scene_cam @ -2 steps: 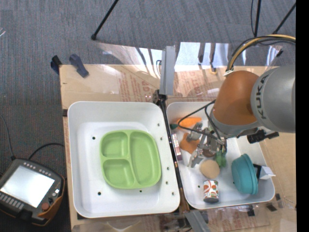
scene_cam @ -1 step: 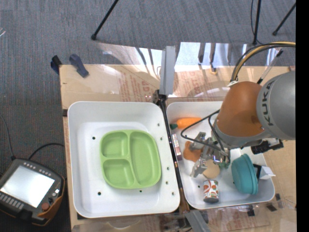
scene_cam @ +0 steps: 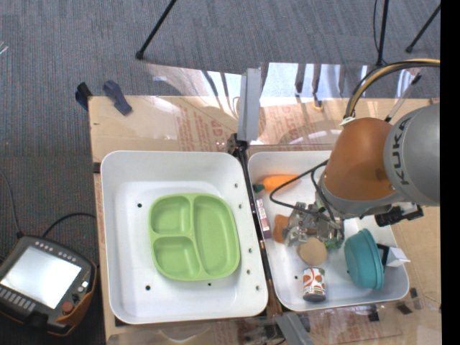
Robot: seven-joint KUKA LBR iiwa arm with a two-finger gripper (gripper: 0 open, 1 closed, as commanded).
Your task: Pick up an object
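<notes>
One "KUKA" marking on the grey arm above the gripper.

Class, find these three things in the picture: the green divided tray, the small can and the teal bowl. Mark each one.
green divided tray (scene_cam: 194,237), camera view, on the ridge between its compartments.
small can (scene_cam: 313,284), camera view, on its printed side wall.
teal bowl (scene_cam: 363,259), camera view, on its rounded outer surface.

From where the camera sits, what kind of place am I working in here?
Most likely a robotics lab test cell: carpeted floor, tripod legs around the bench, a teach pendant on the floor, and two white bins, one holding a green divided plate.
</notes>
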